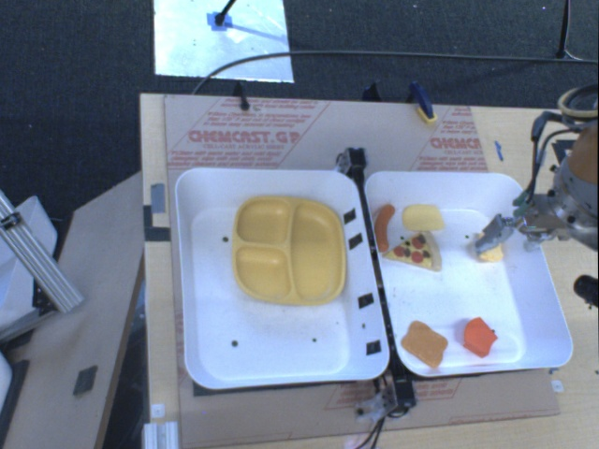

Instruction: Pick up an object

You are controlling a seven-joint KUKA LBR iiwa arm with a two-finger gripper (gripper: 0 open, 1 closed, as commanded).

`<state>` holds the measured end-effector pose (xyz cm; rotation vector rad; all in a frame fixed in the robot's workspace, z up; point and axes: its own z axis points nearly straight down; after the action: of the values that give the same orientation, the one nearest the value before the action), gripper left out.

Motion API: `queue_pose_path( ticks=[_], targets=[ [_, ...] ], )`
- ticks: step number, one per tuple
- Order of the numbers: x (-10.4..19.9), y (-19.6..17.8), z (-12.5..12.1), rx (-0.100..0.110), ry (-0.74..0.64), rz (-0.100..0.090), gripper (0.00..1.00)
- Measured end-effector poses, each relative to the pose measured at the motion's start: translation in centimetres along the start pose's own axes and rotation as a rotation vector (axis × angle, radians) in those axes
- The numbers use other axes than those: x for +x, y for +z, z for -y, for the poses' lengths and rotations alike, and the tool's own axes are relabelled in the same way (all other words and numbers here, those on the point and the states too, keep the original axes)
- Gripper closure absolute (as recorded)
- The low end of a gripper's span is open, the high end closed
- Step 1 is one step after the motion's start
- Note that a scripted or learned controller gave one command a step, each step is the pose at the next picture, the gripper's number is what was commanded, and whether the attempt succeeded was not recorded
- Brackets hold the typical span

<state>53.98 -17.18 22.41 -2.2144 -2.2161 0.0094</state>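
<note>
The right bin (538,297) holds several toy foods: a red-orange sausage (384,225), a yellow block (423,217), a pizza slice (417,251), an orange-brown piece (425,343) and a red piece (479,336). A small pale yellow piece (493,253) lies near the bin's right side. My gripper (489,239) reaches in from the right and sits low, right over that yellow piece and touching or nearly touching it.
The left bin (206,344) holds a yellow divided plate (285,249). A black clipped divider (365,269) runs between the bins. The arm's wrist (571,195) hangs over the right bin's right rim. A blue clamp (423,101) lies behind the bins.
</note>
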Motion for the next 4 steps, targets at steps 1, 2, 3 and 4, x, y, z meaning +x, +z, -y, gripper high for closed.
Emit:
queue_pose_path(
  ticks=[1, 2, 3, 4],
  targets=[
    [0.0, -0.7, -0.3, -0.012, -0.003, 0.002, 0.0],
    [0.4, 3.8, 0.3, -0.009, -0.001, 0.001, 0.0],
    [1.0, 8.2, 0.6, -0.008, 0.0, 0.001, 0.0],
    [1.0, 13.4, 0.6, -0.008, 0.0, 0.001, 0.0]
  ],
)
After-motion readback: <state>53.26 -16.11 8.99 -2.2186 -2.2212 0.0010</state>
